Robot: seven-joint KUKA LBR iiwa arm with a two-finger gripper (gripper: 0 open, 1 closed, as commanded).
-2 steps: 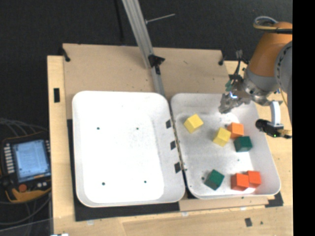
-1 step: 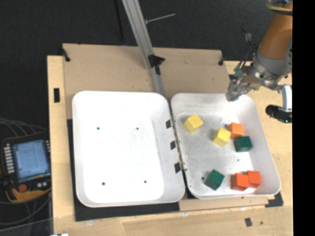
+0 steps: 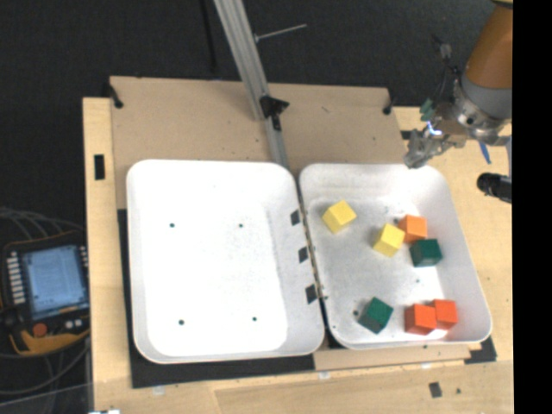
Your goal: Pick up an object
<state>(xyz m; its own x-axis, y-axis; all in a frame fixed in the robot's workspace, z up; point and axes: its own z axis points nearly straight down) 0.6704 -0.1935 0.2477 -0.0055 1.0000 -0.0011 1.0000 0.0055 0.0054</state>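
Grey gripper [image 3: 420, 155] above right bin [image 3: 461, 231]

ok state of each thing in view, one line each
pincer: above the right bin's far corner, holding nothing visible
right bin: holds seven blocks
left bin: no blocks in it
yellow blocks: two, apart
green blocks: two, apart; the far one touches an orange block
orange blocks: two touching at the near right corner, one by a yellow block

Two white bins [image 3: 211, 175]; two yellow blocks [image 3: 339, 216], three orange blocks [image 3: 416, 228], two green blocks [image 3: 425, 252].
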